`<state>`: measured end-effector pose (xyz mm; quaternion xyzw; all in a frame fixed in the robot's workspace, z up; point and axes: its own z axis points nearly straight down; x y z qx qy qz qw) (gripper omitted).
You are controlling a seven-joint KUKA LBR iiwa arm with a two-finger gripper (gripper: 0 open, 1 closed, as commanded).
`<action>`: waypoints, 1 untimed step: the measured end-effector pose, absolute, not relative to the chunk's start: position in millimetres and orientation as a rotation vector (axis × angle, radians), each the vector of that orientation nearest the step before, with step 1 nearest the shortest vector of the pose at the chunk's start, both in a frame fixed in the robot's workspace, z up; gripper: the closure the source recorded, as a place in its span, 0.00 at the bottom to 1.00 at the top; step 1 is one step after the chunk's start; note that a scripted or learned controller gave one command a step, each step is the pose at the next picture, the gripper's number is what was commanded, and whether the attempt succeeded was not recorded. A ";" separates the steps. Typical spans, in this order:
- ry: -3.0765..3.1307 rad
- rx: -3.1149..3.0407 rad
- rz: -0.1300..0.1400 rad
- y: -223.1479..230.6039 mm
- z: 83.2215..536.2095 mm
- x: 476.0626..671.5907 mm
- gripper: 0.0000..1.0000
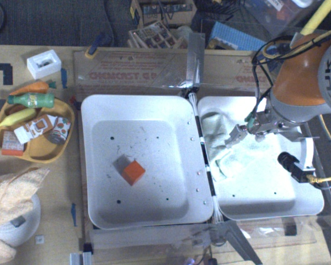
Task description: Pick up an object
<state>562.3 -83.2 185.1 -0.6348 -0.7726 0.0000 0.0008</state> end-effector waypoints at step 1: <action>-2.423 -2.002 -0.003 -85.8 195.2 562.8 1.00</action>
